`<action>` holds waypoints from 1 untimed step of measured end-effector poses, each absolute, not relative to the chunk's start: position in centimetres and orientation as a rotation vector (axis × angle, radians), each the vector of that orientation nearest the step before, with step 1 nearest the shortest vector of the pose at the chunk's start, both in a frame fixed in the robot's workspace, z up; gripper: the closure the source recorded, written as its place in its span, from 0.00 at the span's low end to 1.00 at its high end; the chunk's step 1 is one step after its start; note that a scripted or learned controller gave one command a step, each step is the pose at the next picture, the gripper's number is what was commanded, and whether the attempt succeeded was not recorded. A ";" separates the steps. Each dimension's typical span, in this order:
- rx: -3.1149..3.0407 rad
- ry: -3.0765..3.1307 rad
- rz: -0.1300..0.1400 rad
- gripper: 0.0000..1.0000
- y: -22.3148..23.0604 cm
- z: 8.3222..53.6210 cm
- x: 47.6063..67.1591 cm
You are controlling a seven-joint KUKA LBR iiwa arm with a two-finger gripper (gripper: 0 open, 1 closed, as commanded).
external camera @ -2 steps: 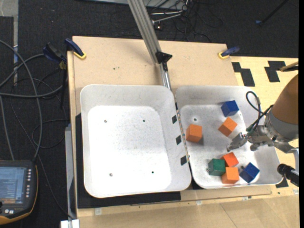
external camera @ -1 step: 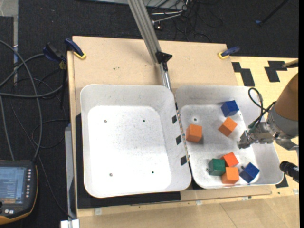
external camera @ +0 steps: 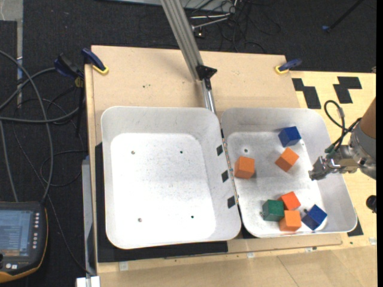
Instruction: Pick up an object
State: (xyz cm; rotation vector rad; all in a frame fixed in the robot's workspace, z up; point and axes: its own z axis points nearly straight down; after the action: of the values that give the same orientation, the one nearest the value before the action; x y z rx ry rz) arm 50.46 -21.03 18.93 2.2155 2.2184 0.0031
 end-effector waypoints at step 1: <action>2.214 2.220 0.003 1.00 -21.1 22.7 50.6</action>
State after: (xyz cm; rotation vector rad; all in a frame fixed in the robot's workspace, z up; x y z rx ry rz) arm 50.64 -21.08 22.69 2.2135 2.2203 0.0033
